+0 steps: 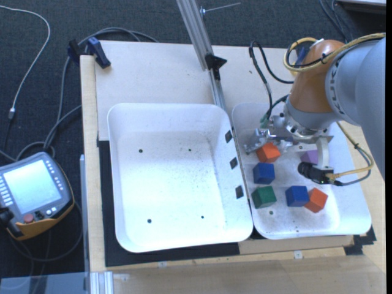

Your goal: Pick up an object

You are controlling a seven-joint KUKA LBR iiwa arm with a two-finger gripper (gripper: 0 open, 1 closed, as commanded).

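Presently my gripper [269,141] sits low in the right bin [349,222], right of frame centre, directly over the upper orange block [267,152]; whether I am pinching it I cannot tell. Risk: the blue block [264,173] lies just beside, so a skewed closure could nudge it or clip the orange block's edge and slip off. No brands, labels or legible writing noted on blocks or bins.
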